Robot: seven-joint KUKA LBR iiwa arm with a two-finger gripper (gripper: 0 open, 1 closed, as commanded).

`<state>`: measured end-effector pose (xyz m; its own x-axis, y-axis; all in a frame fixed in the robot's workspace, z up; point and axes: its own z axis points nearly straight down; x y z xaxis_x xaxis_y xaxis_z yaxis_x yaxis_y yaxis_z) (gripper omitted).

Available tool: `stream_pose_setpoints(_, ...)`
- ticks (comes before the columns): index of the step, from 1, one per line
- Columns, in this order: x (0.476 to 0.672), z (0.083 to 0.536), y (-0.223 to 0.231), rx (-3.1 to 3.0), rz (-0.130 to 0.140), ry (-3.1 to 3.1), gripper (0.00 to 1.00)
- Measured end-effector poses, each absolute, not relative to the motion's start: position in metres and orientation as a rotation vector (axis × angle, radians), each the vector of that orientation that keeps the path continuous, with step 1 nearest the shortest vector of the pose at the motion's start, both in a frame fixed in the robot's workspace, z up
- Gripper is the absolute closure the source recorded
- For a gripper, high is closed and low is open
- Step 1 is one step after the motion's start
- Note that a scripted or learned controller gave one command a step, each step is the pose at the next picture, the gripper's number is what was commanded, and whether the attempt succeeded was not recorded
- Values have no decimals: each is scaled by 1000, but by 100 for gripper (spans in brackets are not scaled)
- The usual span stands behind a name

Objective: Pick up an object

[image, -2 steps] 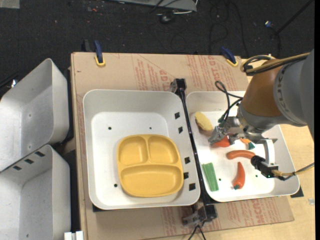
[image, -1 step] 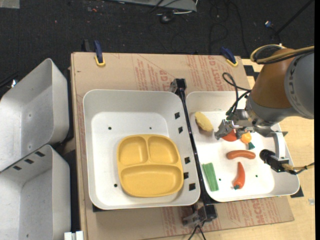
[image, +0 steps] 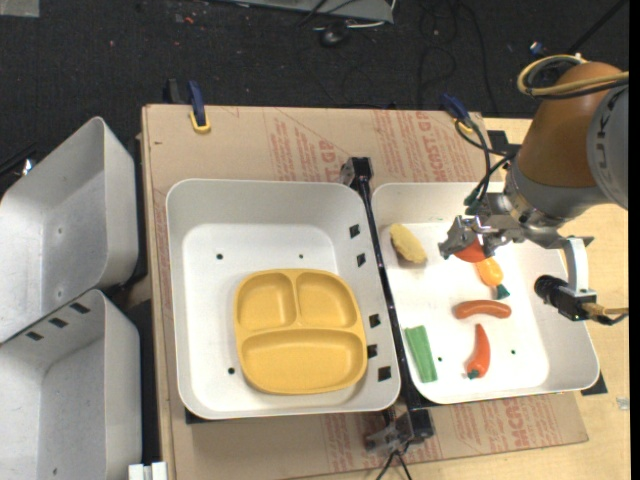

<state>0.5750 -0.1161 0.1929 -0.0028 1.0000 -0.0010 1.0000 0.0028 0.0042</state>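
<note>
— Looking at the gripper [image: 468, 240], can you read its fingers?
— No, cannot tell; it hides part of an orange toy [image: 487, 268].
— Room?
— Left bin [image: 190, 268] holds a yellow tray [image: 298, 330]. Right bin [image: 440, 203]: potato [image: 407, 243], green block [image: 420, 353], sausage [image: 482, 310], carrot [image: 480, 351].

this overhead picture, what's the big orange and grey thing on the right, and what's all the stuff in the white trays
It is a robot arm, seen by one camera fixed above the bench, looking down at a slant. Its claw hangs low over the right bin, beside an orange toy; whether it grips anything is unclear. That bin also has a pale yellow piece, a sausage, a green block and a carrot. The left bin holds a yellow divided plate.
</note>
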Motion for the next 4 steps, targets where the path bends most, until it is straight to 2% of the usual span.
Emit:
stream_pose_setpoints(1, 576, 241, -126, 2216, 4, 2220, 100)
stream_pose_setpoints(2, 570, 248, -70, 2213, 2, 2231, 100)
stream_pose_setpoints(3, 573, 251, -9, 2212, 2, 2232, 100)
stream_pose_setpoints(4, 569, 239, 36, 2215, -1, 2231, 100)
